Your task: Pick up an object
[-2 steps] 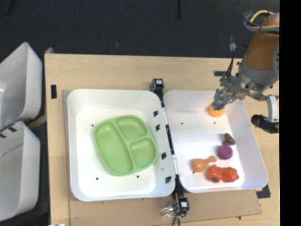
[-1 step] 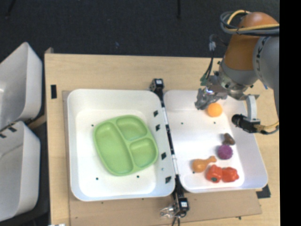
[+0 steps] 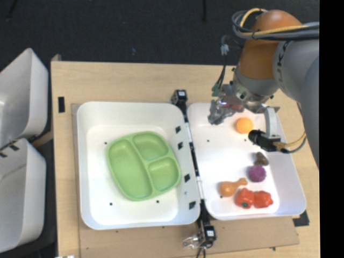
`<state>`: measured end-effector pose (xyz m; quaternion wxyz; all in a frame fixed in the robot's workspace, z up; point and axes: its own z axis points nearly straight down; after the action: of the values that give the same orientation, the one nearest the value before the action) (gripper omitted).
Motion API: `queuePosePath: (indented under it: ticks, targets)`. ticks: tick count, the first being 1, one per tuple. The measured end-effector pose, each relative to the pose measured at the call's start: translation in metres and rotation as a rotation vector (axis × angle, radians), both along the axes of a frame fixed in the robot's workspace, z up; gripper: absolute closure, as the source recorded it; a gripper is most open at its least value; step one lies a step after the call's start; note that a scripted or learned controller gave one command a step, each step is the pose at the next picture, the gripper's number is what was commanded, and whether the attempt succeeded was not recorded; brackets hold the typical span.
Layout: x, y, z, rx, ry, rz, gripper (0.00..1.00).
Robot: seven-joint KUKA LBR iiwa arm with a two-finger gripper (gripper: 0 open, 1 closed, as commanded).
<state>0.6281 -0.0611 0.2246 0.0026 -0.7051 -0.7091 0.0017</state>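
- Since the bench (image 3: pixel 64 144) is the largest thing, it is noted first: pale wood, bearing two white bins side by side, dark floor behind.
- The left bin (image 3: pixel 91 208) is taken up by a green divided tray (image 3: pixel 142 165).
- The right bin (image 3: pixel 226 149) holds small toy foods along its right side.
- The gripper (image 3: pixel 219 114) is seen at that bin's upper left; whether it is wide or narrow cannot be told.
- The orange ball (image 3: pixel 244 125), round and without a long axis, lies just right of the gripper, slightly lower.

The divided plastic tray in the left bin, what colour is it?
Light green: the divided plastic tray shows plainly in the overhead camera view.
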Motion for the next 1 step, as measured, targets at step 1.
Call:
queuePosePath:
  ticks: [1]
  targets:
    - [0.0028, 0.0429, -0.0032, 0.0, 0.002, 0.0, 1.0]
